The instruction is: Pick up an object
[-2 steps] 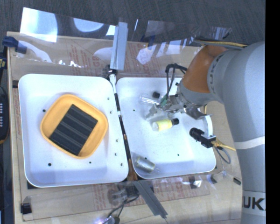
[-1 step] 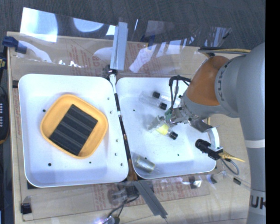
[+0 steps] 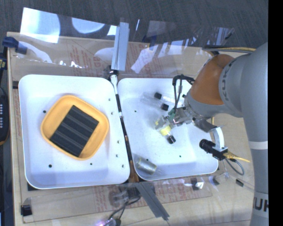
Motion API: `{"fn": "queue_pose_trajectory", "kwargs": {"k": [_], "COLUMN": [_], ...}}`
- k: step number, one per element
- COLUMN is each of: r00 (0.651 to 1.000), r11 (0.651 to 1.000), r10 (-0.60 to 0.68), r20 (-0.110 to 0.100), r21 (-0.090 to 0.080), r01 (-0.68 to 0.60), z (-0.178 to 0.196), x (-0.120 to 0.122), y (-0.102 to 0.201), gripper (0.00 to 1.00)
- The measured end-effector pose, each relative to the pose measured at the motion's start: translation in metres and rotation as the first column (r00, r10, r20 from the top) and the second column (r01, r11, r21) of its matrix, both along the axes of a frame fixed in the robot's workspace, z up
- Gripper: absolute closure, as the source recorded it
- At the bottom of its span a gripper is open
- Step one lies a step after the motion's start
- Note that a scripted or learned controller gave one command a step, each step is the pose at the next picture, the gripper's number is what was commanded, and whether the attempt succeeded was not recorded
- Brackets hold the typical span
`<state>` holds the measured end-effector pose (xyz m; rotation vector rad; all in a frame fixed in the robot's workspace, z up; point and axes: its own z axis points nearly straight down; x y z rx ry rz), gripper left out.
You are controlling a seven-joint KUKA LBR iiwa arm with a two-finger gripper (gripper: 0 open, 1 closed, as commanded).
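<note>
The right bin (image 3: pixel 188 160) holds several small items. A yellow-green piece (image 3: pixel 159 123) and a yellow and black piece (image 3: pixel 169 138) lie near its middle. Two small black bits (image 3: pixel 157 96) (image 3: pixel 165 107) lie further back beside a clear item (image 3: pixel 169 100). A dull metal cup (image 3: pixel 145 165) lies on its side at the bin's front left corner. My gripper (image 3: pixel 173 118) hangs low over the middle of this bin, right beside the yellow-green piece, and its tip is lost in the clutter. An orange-yellow pad with a black ribbed top (image 3: pixel 75 126) lies in the left bin (image 3: pixel 33 168).
The grey arm with its orange band (image 3: pixel 211 86) comes in over the right bin's right side. A black cylinder and white bracket (image 3: pixel 212 145) hang off the wrist near the bin's right wall. A grey bar (image 3: pixel 120 46) stands behind the divider between the bins.
</note>
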<state>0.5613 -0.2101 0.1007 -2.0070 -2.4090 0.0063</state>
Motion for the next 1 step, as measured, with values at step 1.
{"fn": "queue_pose_trajectory", "kwargs": {"k": [1], "r00": [0.999], "r11": [0.999], "r10": [-0.053], "r20": [0.007], "r21": [-0.001], "r01": [0.053], "z": [0.1217], "x": [-0.0219], "y": [0.0306], "gripper": [1.00]}}
